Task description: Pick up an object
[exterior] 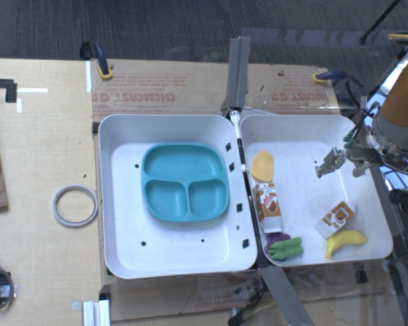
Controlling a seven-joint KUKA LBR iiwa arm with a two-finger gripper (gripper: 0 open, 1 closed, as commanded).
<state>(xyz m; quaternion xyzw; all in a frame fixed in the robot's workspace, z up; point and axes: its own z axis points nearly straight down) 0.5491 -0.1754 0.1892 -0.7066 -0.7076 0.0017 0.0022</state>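
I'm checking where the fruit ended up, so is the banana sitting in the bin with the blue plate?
No, the banana lies in the right bin, near its front corner, while the blue plate sits in the left bin.

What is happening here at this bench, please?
A grey robot arm with an orange band reaches in from the right, and its gripper hovers over the right bin with nothing between its fingers. That bin holds a yellow banana, a small brown and white packet, a green toy, a carton and a yellow chip-like piece. The left bin holds a blue divided plate. Nothing has been picked up yet.
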